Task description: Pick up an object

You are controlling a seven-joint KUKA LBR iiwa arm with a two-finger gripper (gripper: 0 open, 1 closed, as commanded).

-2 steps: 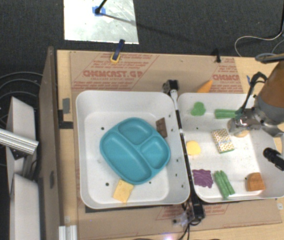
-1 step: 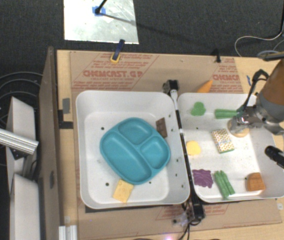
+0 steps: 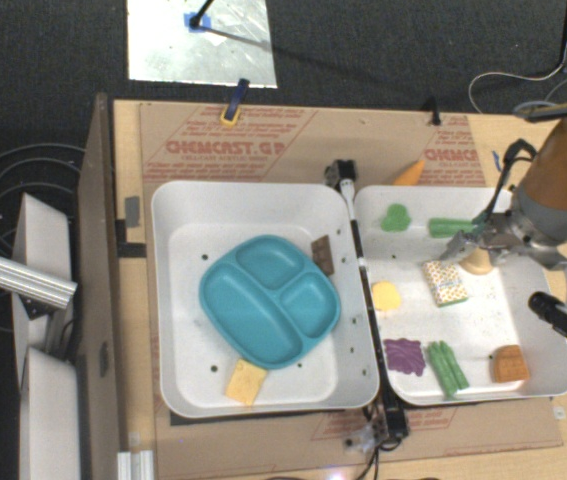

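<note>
Over in the left bin (image 3: 178, 268) sits a teal divided plate (image 3: 268, 300), a yellow block (image 3: 245, 382) just below it and a small brown piece (image 3: 322, 255) at its upper right edge. None of that is in play right now.

Across the divider, the right bin (image 3: 553, 368) carries the candidates: a yellow round piece (image 3: 386, 296), a purple lump (image 3: 404, 356), a green ridged strip (image 3: 447, 367), a green blob (image 3: 395, 218), a green bar (image 3: 450, 227), an orange-brown chunk (image 3: 509, 364) and a patterned little box (image 3: 446, 282).

And here is the approach step: the gripper (image 3: 475, 247) hangs low over the upper middle of that bin, just right of the patterned box and beside a tan round piece (image 3: 477, 262). Nothing shows between its fingers; whether they are spread or pressed together I cannot tell.

The arm reaches in from the right, orange band up, wrist angled down and leftward.

Next, by my reckoning: settle squarely over one object, descend, pinch, lift.
</note>
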